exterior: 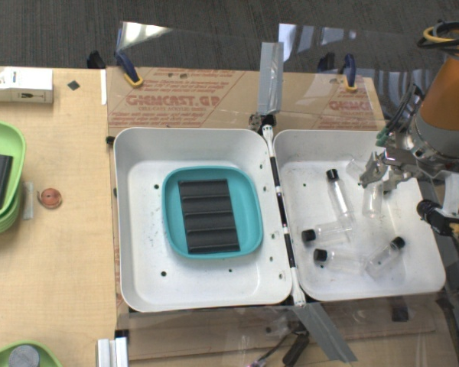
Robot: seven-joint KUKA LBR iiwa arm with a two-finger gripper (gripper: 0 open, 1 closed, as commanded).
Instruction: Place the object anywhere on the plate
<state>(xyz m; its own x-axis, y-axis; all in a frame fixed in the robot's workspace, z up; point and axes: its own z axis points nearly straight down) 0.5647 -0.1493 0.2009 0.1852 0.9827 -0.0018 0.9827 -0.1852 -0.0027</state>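
Two shallow white bins sit side by side on the bench, the left bin (pixel 138 274) and the right bin (pixel 413 281) touching along their shared edge. The grey arm with its orange band (pixel 447 102) reaches in from the right, above the right bin's upper right corner. In the left bin lies a teal plate (pixel 172 212), roughly centred, bearing a dark ribbed insert (pixel 208 216) that covers most of its floor. The gripper (pixel 379 176) hangs over the upper right part of the right bin; whether its fingers are spread or closed cannot be told against the clear plastic beneath, and nothing can be made out between them. Several clear vials with black caps lie scattered on the right bin's floor: one long vial (pixel 338 193) near the middle, pointing up and down the view, another vial (pixel 386 254) tilted toward the lower right, and two small black caps (pixel 308 235) (pixel 320 255) close together at the lower left.
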